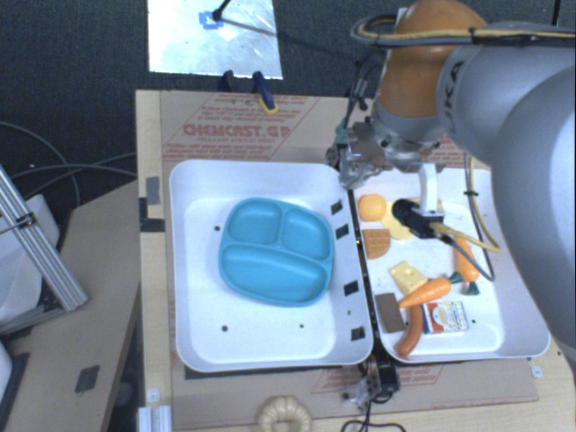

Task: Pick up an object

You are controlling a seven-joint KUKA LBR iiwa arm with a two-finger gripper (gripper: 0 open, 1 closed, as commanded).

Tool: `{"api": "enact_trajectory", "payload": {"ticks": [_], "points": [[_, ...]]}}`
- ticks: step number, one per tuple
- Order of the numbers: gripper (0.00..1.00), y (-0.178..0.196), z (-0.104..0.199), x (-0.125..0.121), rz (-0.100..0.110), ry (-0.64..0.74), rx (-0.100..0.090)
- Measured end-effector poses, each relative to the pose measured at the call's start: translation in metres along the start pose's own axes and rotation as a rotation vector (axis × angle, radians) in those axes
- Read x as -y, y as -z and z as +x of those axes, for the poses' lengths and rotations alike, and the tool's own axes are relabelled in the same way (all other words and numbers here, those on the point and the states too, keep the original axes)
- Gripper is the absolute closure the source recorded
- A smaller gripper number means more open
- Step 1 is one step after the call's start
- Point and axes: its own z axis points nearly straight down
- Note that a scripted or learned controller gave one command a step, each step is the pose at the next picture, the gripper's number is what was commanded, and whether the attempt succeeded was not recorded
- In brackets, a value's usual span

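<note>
Best done by settling on one target and coming straight down over it. Hovering: the gripper (354, 167), at the far end of the right bin (517, 331), just beside the divider between the bins. Cannot tell how wide the jaws stand, tucked under the wrist; safest to open fully before descending. Nearest candidate: the orange ball (372, 207), just below the gripper toward the camera, with the tan slice (375, 241) close on its near side. Likely to roll if nudged, so centre over it, go low enough to straddle its widest part, close gently, then lift straight up and check for something truly between the jaws. Keep off the bin wall and the divider on the way down. Judged to be at the approach stage, with no grasp to be seen. Counted, biggest first: one grey arm (513, 97); two white bins, the left bin (202, 331) and the right; one blue plate (274, 250) of three compartments, alone in the left bin. Then, all in the right bin: two carrots, the upper carrot (463, 261) and the lower carrot (425, 291); one sausage (409, 338) at the near edge; one small carton (447, 317); one brown block (390, 311); one cheese wedge (407, 274); one tan slice; one orange ball; one yellow piece (396, 231), partly hidden.
</note>
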Motion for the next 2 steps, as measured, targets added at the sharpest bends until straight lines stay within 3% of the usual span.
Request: {"api": "enact_trajectory", "payload": {"ticks": [1,2], "points": [[1.0,0.019,0.029,-0.012,-0.002,-0.002,0.0],[1.0,-0.001,0.019,-0.011,0.001,-0.009,0.003]]}}
